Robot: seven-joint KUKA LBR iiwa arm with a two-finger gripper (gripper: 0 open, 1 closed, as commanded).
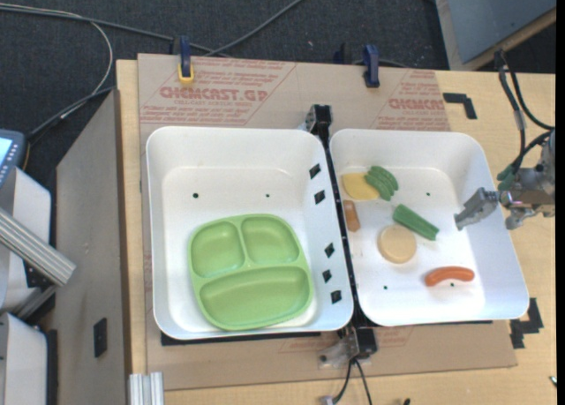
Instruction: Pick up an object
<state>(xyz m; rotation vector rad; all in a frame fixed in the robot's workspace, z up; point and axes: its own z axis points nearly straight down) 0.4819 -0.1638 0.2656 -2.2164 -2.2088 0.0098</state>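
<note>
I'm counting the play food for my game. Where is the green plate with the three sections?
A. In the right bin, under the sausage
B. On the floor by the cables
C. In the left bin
C: the green plate lies flat in the left bin, while the sausage and the other play food sit in the right bin.

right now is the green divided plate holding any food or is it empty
Empty. The green divided plate lies flat in the left bin with all three compartments bare green.
</note>
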